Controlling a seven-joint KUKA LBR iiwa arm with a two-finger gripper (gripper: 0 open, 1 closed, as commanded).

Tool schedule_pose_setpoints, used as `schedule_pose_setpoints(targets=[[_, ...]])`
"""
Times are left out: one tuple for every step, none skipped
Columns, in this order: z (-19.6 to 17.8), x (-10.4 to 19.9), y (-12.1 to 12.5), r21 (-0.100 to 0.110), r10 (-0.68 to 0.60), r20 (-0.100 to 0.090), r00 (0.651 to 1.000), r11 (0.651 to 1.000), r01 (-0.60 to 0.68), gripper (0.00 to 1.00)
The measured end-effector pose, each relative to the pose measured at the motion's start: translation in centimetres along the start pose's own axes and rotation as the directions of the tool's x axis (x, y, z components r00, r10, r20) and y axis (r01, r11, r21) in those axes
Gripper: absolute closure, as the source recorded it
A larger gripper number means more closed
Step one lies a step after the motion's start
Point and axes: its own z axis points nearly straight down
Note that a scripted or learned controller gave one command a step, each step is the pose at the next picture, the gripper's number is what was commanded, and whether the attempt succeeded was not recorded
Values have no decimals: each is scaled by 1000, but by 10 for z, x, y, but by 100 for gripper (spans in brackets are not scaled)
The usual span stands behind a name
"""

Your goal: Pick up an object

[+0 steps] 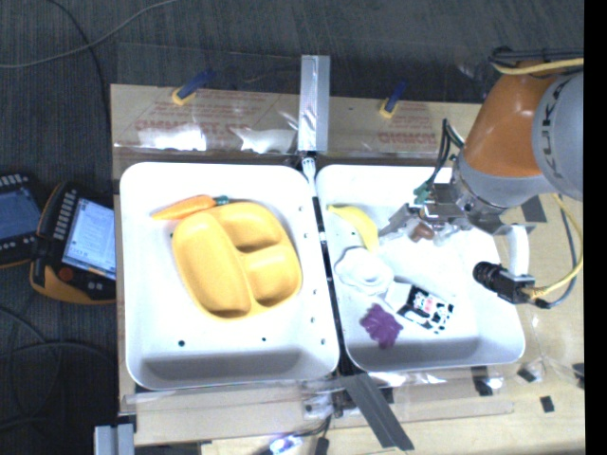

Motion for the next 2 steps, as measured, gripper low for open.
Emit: schedule_pose_setpoints(targets=[[106,12,55,-5,-24,6,1000,1000,24,0],[100,13,56,-2,-23,-1,1000,1000,23,100]])
